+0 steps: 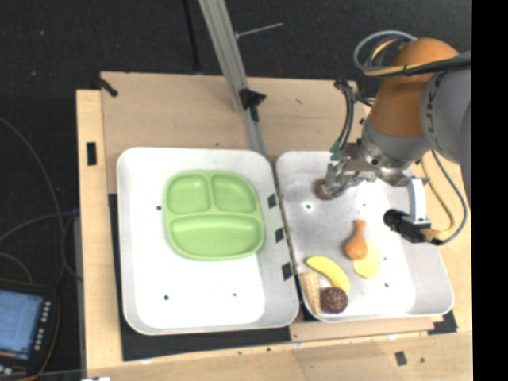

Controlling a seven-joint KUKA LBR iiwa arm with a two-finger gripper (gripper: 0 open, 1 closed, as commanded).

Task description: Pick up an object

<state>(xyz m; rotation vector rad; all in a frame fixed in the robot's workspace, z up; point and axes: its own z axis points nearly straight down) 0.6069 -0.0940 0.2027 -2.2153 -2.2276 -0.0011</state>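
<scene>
Toys lay in the right bin point(429, 296), clustered toward its near edge: one orange piece point(357, 241) with a narrow neck, one pale yellow piece point(367, 268) just beside it, one banana point(329, 273), one dark round berry-like piece point(334, 299), and a slim tan stick point(310, 290) along the bin's left wall — five in all, as far as could be made out. They looked like light, stiff plastic play food, likely smooth and a bit slippery. The orange piece stood a little apart from the rest, so its neck or its belly seemed the easiest place to pinch; the banana, berry and stick lay touching or nearly so and would probably crowd a grasp. The gripper point(329, 185) hung low over the far left part of that bin, well apart from the toys — whether it was wide or narrow could not be told, and nothing was seen between its tips. The left bin point(143, 292) held one green divided plate point(213, 215) with three compartments.
</scene>
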